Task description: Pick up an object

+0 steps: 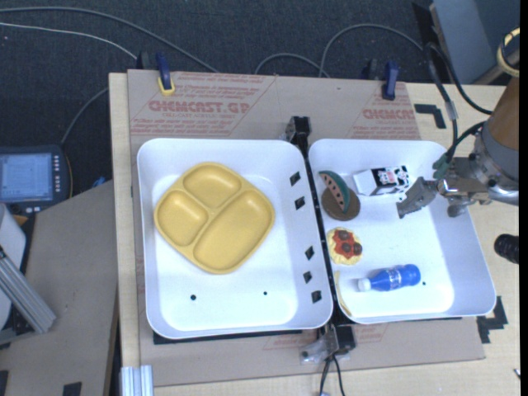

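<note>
Cardboard-topped worktop (214, 97); pincer (429, 195) spread open, empty, hovers at 3 o'clock of black-white box (381, 179), seemingly lining up a grab.

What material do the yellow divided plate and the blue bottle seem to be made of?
Yellow divided plate: likely moulded plastic, matte to slightly glossy, one even colour with soft rounded rims. Blue bottle: probably plastic, glossy with a bright highlight and a white cap; too small to be certain.
</note>
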Controlling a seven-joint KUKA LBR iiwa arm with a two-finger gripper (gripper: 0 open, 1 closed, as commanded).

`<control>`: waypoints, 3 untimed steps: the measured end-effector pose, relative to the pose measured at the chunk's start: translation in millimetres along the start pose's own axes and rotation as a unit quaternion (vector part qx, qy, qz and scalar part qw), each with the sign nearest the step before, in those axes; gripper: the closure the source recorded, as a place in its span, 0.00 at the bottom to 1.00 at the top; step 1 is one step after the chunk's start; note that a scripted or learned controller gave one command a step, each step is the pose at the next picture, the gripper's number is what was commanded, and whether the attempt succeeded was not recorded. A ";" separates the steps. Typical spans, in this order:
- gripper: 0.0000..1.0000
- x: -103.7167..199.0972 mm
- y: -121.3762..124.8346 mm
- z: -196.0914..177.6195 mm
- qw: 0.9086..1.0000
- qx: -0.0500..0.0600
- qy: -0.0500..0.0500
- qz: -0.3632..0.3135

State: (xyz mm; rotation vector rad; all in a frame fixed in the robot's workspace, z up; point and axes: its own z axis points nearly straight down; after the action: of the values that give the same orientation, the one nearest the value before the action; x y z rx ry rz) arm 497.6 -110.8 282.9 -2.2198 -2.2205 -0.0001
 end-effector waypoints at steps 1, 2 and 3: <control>0.00 4.3 -5.1 60.5 1.000 0.003 0.001 0.000; 0.00 9.4 -7.2 123.2 1.000 0.004 0.001 0.000; 0.00 13.2 -9.9 166.2 1.000 0.003 0.001 0.000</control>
State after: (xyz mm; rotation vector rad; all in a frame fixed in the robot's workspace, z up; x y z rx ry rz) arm 487.5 -97.4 116.7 -2.2172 -2.2160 0.0039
